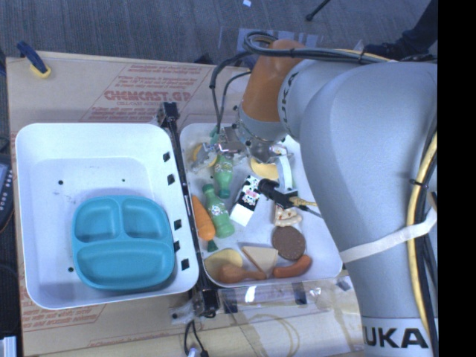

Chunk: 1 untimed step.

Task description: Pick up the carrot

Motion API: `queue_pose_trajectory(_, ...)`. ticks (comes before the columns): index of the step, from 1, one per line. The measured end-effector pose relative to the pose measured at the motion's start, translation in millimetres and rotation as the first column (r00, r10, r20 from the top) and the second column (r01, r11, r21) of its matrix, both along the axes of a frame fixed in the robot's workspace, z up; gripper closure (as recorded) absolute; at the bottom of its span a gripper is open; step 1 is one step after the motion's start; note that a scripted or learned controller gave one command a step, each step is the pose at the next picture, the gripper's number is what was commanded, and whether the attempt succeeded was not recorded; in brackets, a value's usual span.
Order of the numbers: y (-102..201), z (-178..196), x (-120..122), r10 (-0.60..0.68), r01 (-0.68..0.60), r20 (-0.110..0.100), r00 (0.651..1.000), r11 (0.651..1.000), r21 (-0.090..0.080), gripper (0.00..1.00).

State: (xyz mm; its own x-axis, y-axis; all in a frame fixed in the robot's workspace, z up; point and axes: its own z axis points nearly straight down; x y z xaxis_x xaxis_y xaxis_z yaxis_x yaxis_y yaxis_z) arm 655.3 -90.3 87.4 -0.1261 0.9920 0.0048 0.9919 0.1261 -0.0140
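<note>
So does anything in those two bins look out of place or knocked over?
Nothing looks spilled or damaged. The right bin is crowded: the carrot lies along its left wall beside a tipped green bottle. The blue tray sits flat in the left bin.

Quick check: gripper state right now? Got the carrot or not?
Gripper: cannot be told; it sits low over the right bin among the toy food. The carrot lies at the bin's left wall, apart from it, not held.

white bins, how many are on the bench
2. The left bin holds a blue divided tray. The right bin holds the carrot and other toy food, with the arm partly covering its far end.
</note>
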Motion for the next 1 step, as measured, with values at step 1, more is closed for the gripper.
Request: queue_pose_trajectory(1, 53.2, 106.6, 3.1, -0.173, 0.173, 0.011, 0.985, 0.985, -0.005, 0.0)
